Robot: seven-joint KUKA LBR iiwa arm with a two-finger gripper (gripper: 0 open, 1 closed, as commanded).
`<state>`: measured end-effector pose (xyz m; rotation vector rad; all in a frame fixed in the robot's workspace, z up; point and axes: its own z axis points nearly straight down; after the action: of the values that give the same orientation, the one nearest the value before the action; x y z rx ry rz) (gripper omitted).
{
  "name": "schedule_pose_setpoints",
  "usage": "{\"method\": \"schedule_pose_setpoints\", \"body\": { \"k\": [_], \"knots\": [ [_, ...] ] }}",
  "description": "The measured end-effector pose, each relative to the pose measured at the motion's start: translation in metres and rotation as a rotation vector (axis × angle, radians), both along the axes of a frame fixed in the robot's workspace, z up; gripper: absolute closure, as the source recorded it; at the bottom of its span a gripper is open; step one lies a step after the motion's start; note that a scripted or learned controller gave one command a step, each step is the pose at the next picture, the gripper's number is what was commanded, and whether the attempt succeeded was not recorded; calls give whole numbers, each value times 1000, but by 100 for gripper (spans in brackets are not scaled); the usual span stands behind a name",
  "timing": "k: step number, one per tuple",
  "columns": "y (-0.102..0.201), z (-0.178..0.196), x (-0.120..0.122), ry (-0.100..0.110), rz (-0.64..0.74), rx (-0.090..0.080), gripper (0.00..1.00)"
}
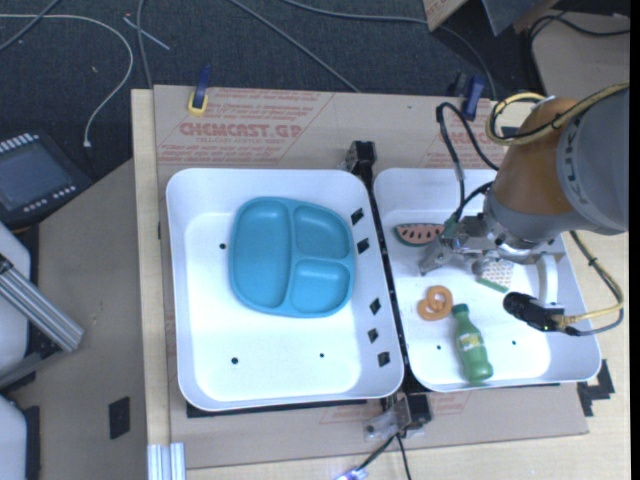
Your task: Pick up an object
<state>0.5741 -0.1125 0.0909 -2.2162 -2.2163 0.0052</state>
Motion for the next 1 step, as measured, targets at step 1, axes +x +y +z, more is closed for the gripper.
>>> {"method": "schedule_pose_setpoints", "body": {
  "k": [1],
  "knots": [
    [0,-6,0,-3,-1,-1,0]
  ]
}}
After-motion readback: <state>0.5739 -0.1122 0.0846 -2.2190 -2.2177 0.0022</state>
